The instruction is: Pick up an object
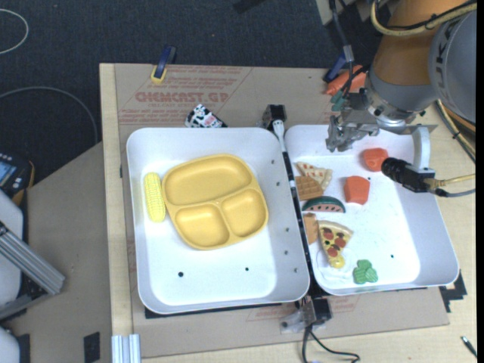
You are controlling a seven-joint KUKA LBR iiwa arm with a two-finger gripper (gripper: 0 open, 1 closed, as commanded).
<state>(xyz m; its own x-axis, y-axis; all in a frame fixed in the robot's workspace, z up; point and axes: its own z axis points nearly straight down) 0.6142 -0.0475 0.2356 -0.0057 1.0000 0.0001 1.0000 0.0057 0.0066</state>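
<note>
Over the right white bin (435,240), the gripper (342,141), finger state unclear, hovers just beyond the waffle piece (311,178).

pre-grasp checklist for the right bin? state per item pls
1. Gripper above right bin, near its back edge: ok.
2. Nothing seen between the fingers: ok.
3. Finger opening: cannot tell.
4. Nearest targets, orange-red piece and red block, lie apart from each other: ok.
5. Pizza slice, watermelon slice and waffle piece crowd the left wall: not ok for a clean grasp.
</note>
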